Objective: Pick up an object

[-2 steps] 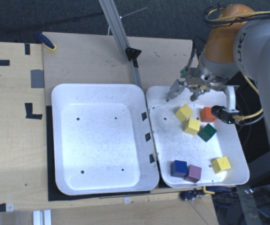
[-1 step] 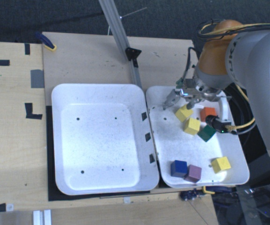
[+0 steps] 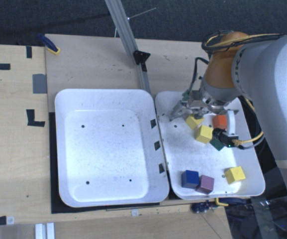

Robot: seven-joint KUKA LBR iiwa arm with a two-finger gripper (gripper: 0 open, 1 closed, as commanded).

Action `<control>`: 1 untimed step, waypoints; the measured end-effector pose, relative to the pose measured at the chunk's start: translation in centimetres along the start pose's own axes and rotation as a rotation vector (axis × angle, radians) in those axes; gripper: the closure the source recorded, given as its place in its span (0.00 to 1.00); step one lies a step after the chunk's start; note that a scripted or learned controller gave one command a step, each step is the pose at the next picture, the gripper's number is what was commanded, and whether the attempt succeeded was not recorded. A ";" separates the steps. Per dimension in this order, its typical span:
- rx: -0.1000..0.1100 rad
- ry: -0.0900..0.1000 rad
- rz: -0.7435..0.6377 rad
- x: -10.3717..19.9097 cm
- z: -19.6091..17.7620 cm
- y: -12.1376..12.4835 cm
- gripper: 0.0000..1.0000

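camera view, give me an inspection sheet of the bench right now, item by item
surface: wooden bench bearing a left bin and a right bin side by side on a dark mat
job's things: in the right bin, two yellow blocks and an orange block under the arm, a dark green block beside them; a blue block, purple block and yellow block near the front edge
clutter: black tape marks on the bench's left part
grippers: gripper low over the right bin's far end, finger state cannot be told
cables: black and yellow cables along the arm
surroundings: slanted metal pole, dark floor beyond
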State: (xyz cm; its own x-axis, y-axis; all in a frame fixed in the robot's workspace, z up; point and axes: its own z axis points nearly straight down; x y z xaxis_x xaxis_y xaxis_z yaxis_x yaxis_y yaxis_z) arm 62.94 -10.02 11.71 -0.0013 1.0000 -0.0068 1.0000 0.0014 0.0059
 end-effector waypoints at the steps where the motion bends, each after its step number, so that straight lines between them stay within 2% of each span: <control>1: -0.001 0.002 -0.002 0.1 -1.3 0.1 1.00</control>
State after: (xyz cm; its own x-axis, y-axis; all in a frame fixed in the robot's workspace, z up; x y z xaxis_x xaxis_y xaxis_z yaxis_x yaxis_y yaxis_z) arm 63.03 -9.90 12.98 -0.0031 1.0000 -0.0044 1.0000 0.0031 0.0073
